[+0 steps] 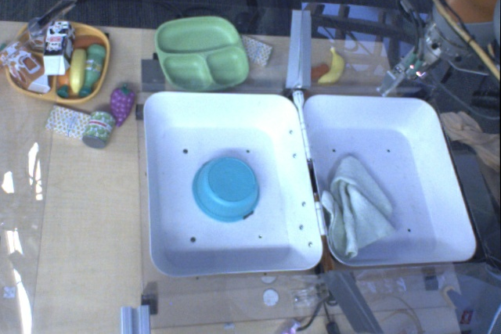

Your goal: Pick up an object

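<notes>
Two bins: left bin (168,238), right bin (438,160), touching side by side.
Bowl (226,188): blue, in left bin; looks stiff, light, slippery; take its rim.
Cloth (358,207): crumpled, in right bin; soft, light; pinch a raised fold.
Gripper (409,68): above right bin's far edge; fingers, cannot tell.
</notes>
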Robot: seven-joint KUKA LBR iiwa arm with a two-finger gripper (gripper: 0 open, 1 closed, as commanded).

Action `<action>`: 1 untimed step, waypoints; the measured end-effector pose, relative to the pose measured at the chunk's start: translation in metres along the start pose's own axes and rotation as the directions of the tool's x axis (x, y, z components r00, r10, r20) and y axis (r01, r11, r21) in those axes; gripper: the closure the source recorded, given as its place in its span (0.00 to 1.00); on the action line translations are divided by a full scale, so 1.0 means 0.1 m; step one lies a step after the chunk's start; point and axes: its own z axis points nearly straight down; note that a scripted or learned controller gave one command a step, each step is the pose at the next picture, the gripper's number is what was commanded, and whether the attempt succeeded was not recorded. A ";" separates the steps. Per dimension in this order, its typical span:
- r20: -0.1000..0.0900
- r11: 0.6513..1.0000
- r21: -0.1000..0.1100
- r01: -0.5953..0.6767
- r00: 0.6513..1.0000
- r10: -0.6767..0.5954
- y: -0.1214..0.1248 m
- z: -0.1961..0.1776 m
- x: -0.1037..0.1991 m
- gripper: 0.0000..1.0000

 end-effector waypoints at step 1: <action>-0.004 1.000 0.005 -0.007 1.000 0.007 0.07 0.08 0.13 1.00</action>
